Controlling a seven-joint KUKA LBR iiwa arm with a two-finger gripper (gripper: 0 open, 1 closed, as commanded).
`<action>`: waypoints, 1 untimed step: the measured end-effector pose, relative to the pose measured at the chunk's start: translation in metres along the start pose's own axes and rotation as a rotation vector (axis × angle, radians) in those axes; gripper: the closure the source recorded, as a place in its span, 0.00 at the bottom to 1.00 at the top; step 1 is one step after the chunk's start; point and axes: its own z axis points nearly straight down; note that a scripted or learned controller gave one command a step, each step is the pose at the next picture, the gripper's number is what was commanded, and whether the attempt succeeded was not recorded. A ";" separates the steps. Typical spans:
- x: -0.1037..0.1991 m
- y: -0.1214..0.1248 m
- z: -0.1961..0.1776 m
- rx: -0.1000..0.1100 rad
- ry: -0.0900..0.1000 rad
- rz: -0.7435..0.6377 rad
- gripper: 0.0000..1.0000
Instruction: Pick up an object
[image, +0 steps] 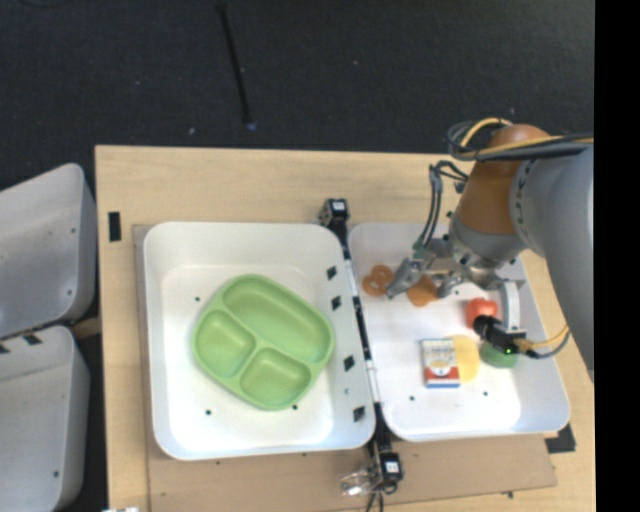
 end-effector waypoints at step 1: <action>-0.001 0.002 -0.013 -0.006 -0.001 0.003 1.00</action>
